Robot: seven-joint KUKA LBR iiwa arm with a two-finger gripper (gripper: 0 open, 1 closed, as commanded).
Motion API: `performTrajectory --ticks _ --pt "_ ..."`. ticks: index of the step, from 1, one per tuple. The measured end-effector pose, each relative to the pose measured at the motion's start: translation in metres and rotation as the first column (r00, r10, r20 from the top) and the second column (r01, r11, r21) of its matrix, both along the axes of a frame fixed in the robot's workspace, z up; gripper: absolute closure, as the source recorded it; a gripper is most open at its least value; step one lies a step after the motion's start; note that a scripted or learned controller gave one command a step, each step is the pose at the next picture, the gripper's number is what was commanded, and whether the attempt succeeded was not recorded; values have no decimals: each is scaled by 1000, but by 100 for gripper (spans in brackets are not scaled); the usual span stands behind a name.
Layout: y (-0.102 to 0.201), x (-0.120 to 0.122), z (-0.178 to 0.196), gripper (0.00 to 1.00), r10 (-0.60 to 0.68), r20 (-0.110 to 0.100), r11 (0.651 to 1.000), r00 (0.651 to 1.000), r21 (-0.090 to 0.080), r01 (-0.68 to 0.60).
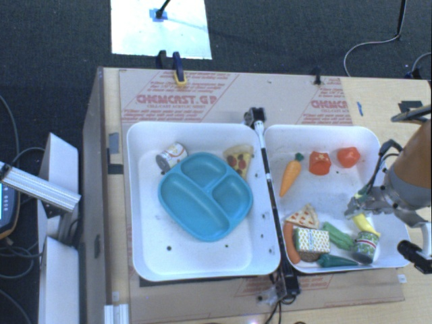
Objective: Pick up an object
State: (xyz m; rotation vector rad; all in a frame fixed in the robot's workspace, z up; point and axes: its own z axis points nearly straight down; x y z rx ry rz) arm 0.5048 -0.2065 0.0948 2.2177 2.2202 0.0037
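Reaching from the right, the gripper (pixel 365 210) hung over the right bin (pixel 335 134), jaws touching a yellow toy (pixel 365 223); their grip stayed unclear.

tray (pixel 204 196) in left bin (pixel 145 201) | carrot (pixel 291 174) in right bin (pixel 368 140)

A blue clamp (pixel 179 69) grips the tabletop's (pixel 202 96) far edge; a white sheet (pixel 160 19) lies on dark carpet (pixel 54 46) beyond.
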Motion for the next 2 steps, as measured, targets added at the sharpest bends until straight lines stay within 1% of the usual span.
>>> performTrajectory --ticks 1,2 --pt "105 56 66 100 5 0 1000 1000 3 -5" --pt "180 65 110 100 4 -1 1000 1000 2 -4"
